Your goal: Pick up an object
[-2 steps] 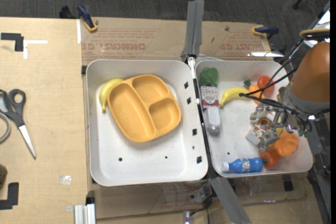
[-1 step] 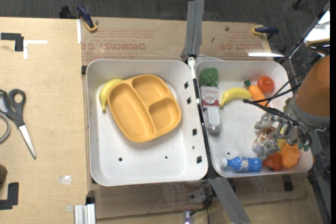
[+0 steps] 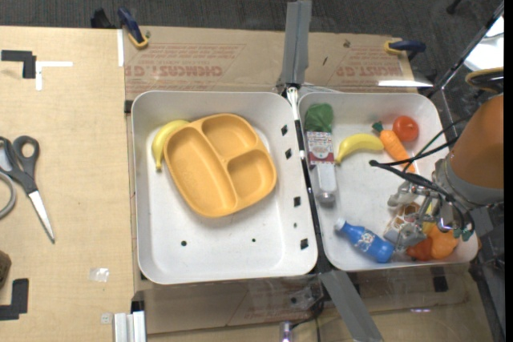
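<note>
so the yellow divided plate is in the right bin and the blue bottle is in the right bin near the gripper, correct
Not quite. The camera view shows the yellow divided plate in the left bin, beside a banana, not in the right one. The rest holds: the blue bottle lies in the right bin, near the gripper.

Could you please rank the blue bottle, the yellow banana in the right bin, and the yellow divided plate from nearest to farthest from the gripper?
1. Blue bottle, just left of the gripper, right bin.
2. Yellow banana, right bin's upper middle.
3. Yellow divided plate, left bin.
</note>
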### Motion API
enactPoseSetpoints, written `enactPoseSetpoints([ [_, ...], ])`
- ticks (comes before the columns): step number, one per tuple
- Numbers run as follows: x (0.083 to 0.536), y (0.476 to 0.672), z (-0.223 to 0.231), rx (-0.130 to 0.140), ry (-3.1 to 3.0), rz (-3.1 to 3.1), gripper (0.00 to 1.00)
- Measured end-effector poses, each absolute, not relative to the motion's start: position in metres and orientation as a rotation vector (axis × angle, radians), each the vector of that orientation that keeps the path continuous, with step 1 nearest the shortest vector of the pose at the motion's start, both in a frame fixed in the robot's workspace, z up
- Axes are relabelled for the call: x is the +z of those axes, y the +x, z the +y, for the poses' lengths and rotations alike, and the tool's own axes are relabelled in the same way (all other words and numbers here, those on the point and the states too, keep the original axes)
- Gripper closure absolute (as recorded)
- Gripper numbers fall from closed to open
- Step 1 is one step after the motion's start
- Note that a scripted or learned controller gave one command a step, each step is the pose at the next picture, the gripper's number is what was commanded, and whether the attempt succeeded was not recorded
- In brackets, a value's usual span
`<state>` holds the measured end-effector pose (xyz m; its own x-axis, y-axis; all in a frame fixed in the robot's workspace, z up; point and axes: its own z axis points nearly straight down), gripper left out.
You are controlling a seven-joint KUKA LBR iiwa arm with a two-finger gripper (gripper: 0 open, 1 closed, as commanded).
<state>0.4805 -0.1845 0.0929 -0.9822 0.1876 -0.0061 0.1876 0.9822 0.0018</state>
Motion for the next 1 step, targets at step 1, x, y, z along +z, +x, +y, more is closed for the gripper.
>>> enactPoseSetpoints([
  [1, 0.0928, 0.5632, -0.1345, 0.000, 0.355, 3.116, 0.00],
])
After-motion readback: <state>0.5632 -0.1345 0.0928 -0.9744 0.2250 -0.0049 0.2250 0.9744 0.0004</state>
